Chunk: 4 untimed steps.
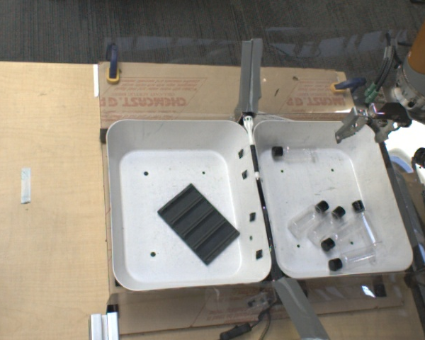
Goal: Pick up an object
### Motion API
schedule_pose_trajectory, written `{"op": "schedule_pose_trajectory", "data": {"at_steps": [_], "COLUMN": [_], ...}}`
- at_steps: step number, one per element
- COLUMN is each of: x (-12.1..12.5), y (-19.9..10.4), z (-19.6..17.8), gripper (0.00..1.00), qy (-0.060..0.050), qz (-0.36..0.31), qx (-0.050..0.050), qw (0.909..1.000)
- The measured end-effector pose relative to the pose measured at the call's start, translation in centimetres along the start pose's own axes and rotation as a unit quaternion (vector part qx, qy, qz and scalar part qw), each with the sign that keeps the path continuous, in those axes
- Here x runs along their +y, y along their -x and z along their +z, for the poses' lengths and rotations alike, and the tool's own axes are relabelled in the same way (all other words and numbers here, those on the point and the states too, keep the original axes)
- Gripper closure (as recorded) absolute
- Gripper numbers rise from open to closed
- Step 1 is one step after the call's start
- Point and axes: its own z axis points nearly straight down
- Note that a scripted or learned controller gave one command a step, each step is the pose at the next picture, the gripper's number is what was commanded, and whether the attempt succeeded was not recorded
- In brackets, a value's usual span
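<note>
Gripper hovers above right bin far-right corner, finger state unclear. Clear black-capped vials cluster near-right, likely targets. Ribbed black slab lies in left bin.

Even, bright overhead light fills the view. The two white bins read almost blown out, their floors pale and low in contrast, so the clear vials nearly vanish against them. Shadows are soft and short; the dark ridged tray casts barely any. A hard glare patch sits at the right edge. Focus is slightly soft throughout, with mild grain.
</note>
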Motion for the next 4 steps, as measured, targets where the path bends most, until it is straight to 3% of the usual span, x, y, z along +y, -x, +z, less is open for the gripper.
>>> {"op": "schedule_pose_trajectory", "data": {"at_steps": [1,2,3,4], "x": [1.0,5.7,5.9,5.9], "y": [-4.0,0.2,5.2,5.1], "z": [18.7,19.5,19.3,18.3], "gripper": [0.00,0.00,0.00,1.00], "qy": [0.001,-0.012,-0.008,-0.008], "qz": [-0.010,-0.007,-0.007,-0.008], "qx": [0.000,0.002,0.000,0.000], "qw": [0.9999,0.9999,0.9999,0.9999]}}
